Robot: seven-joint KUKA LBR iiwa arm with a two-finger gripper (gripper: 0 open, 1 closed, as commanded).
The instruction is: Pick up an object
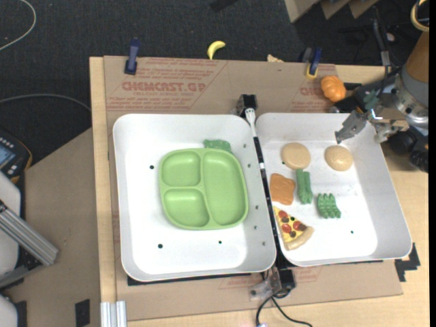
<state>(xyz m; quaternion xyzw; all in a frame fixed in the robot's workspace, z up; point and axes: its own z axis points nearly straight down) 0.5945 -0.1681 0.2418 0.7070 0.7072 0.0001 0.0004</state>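
Note:
The right bin holds several toy foods: two round tan buns, an orange bread slice, a green pickle, a ridged green piece and a pizza slice. My gripper hangs over the bin's far right corner, just above and right of the second bun. Its fingers are spread open with nothing between them.
In the left bin lies a green divided plate with a small green item at its far edge. An orange fruit, a banana and two blue clamps sit behind the bins.

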